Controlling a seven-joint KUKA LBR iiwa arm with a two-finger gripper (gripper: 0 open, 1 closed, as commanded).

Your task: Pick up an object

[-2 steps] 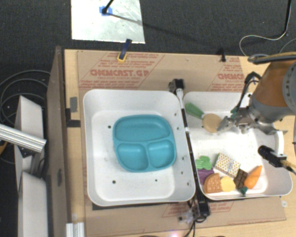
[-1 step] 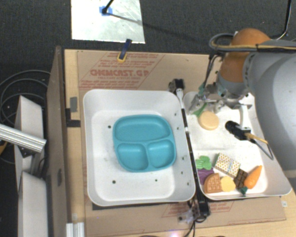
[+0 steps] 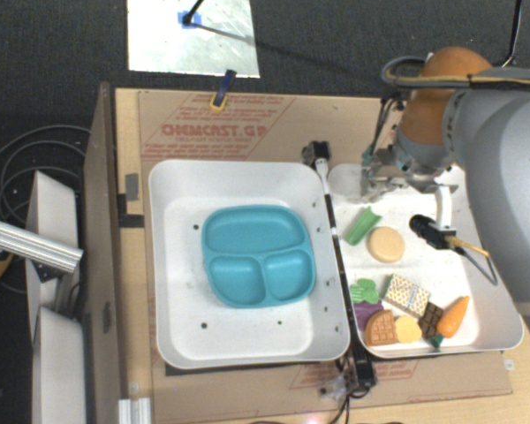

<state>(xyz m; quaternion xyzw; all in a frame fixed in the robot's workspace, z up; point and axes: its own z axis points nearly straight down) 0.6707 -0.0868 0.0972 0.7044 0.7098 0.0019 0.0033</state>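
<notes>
My gripper (image 3: 372,186) hangs over the far end of the right bin (image 3: 503,321), pointing down, with the grey arm and its orange band behind it. Just below it, toward the near side, a green pea pod (image 3: 364,225) lies slanted on the bin floor. Beside the pod is a round beige cookie (image 3: 387,244). At the bin's near end sits a cluster of toy food: a green leaf (image 3: 364,290), a patterned cracker (image 3: 409,296), a waffle (image 3: 380,327), a brown chocolate piece (image 3: 431,316) and an orange carrot (image 3: 454,315). Nothing shows in the gripper's grasp.
The left bin (image 3: 172,237) holds a blue divided plate (image 3: 258,254) at its middle. A raised rim (image 3: 332,237) separates the two bins. Cardboard (image 3: 212,126) lies under the bins, and a silver sheet (image 3: 194,29) is behind them.
</notes>
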